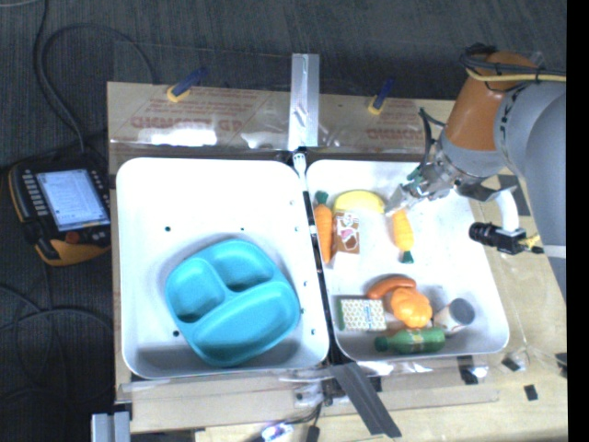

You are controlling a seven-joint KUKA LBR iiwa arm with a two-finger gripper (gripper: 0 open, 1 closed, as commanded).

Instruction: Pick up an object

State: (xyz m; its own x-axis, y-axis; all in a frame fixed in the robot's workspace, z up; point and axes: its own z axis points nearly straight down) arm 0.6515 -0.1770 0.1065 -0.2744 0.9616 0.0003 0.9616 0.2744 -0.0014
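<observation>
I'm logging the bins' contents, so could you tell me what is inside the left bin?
The left bin holds one blue divided plate, lying tilted towards its front. Whatever might sit beneath the plate is covered.

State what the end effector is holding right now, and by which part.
Cannot be told. The end effector sits in the right bin, just above the small yellow-orange toy vegetable, but no object shows between its tips.

right bin (479, 274): toys crowd left, front | right middle free
</observation>
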